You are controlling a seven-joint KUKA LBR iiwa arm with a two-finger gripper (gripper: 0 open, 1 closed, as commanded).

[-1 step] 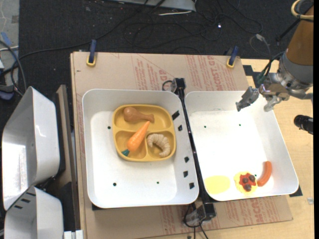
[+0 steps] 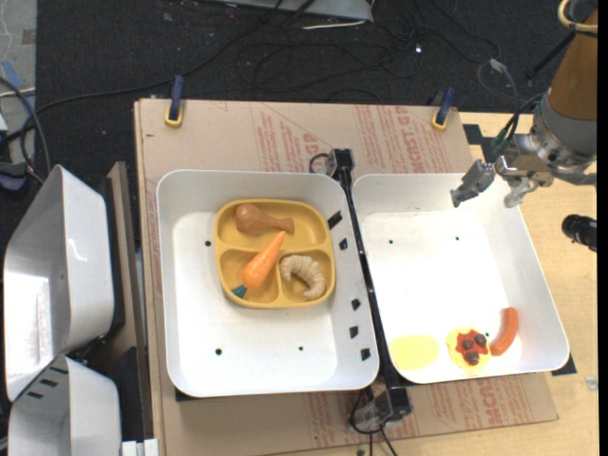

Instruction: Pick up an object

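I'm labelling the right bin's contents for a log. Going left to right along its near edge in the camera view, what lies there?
Yellow flat piece → small red and yellow item → orange sausage, leaning against the right wall of the right bin.

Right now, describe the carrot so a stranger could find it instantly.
Look in the left white bin, at the yellow divided plate near its middle. The carrot lies slantwise in the plate's lower-left compartment, beside a pale shrimp and below a brown drumstick. It alone is bright orange and tapered.
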